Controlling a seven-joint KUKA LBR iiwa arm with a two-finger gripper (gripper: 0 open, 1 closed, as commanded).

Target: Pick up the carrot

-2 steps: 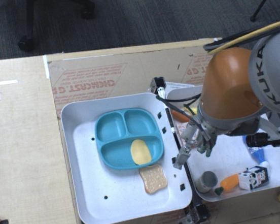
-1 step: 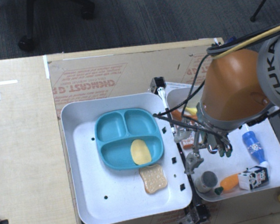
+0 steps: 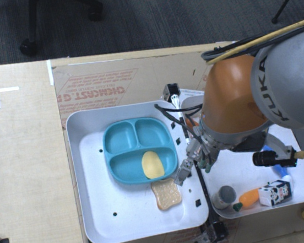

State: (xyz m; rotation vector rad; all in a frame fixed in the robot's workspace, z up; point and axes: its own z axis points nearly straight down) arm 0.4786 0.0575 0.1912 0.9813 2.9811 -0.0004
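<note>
In the camera view, the carrot [image 3: 250, 197] lies at the near edge of the right bin [image 3: 241, 163], between a small grey cup [image 3: 226, 195] on its left and a black-and-white carton [image 3: 276, 192] touching its right end. The arm [image 3: 259, 93] reaches in from the right and covers much of that bin. Its gripper [image 3: 193, 161] hangs over the seam between the two bins, farther off and to the left of the carrot, with nothing visible in it; I cannot tell whether the claw is spread or pressed together.

In the left bin [image 3: 97, 209], a blue divided plate [image 3: 136, 148] holds a yellow piece [image 3: 153, 164], and a slice of toast [image 3: 167, 194] lies just near of it.

The step looks like the approach, with the carrot not yet reached. The next move calls for travelling right and nearer, then descending between cup and carton without nudging either.
</note>
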